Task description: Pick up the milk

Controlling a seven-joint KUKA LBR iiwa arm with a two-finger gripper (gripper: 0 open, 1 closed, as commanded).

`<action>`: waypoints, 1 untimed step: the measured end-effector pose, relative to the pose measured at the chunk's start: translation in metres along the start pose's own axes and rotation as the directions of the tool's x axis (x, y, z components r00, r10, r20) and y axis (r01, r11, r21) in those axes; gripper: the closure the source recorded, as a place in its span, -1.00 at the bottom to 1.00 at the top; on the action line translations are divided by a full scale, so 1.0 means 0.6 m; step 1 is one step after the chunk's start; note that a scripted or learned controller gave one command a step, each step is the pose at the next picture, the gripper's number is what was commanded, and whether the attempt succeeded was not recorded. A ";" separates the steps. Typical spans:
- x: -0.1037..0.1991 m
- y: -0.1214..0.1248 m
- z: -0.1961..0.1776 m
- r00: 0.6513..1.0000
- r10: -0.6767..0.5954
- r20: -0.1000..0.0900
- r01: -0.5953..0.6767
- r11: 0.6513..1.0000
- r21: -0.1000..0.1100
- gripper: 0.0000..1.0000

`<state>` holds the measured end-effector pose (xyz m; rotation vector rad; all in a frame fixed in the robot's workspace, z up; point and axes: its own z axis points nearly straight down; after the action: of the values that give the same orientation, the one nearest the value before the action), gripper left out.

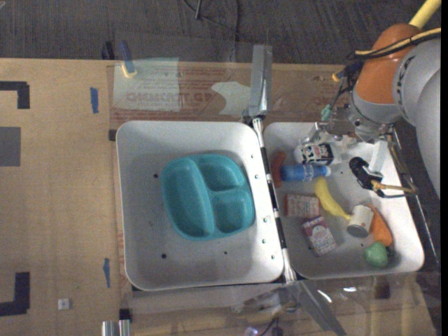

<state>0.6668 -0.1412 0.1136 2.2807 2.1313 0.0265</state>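
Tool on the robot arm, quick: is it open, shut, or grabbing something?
Tool: cannot be told from this view; it sits low at the far edge of the right bin, beside a small black-and-white carton.

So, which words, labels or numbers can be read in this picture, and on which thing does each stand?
Clear panel behind the left bin: faint red print, too blurred to read.
Blue bottle: white label, unreadable.
Black-and-white carton: print too small.
Two small boxes: print too small.

The bench (56, 208) was a pale wooden surface marked with black and blue tape. Two shallow white bins sat side by side on it, the left bin (140, 257) touching the right bin (413, 257).
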 end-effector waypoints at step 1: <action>0.010 0.019 0.011 0.998 -0.060 0.005 0.060 0.998 -0.013 -1.00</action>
<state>0.6786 -0.1362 0.1071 2.2063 2.1896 0.0343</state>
